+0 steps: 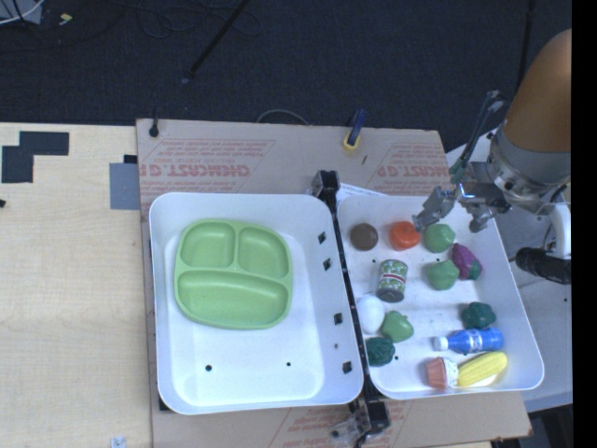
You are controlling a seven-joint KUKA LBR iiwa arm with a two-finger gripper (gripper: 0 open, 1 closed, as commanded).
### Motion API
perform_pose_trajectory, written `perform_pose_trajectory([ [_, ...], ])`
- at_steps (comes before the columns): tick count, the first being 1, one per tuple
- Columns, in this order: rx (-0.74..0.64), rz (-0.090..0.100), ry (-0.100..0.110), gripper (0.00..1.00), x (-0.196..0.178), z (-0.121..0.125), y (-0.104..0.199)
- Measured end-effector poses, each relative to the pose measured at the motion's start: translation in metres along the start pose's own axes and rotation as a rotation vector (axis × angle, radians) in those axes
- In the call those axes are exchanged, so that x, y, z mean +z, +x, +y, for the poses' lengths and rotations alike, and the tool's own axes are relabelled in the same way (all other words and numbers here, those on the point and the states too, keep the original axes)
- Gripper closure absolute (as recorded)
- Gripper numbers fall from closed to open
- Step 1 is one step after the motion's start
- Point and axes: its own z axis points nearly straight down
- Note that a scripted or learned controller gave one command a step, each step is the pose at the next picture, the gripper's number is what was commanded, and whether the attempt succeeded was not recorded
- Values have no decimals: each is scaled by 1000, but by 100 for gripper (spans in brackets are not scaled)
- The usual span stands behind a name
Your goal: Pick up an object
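Observation:
My gripper [457, 211] hangs over the back of the right bin [522, 343], its two fingers spread open with nothing between them. One fingertip is near 465,262, the other near 515,265. Just below and between them lies a round green object [438, 238]. To its left sit an orange-red object [404, 235] and a brown ball [364, 237]. A purple object [466, 260] and another green object [441, 274] lie a little nearer the front.
The right bin also holds a patterned can [393, 279], a white object [371, 314], green pieces [396, 326], a dark green object [478, 315], a blue bottle [469, 342] and a yellow corn cob [482, 370]. A green divided plate [233, 273] lies in the left bin [242, 381].

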Motion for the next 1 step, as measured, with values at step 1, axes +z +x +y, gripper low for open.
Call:
perform_pose_trajectory([
  [1, 0, 1, 6, 0, 57, -2, -8],
])
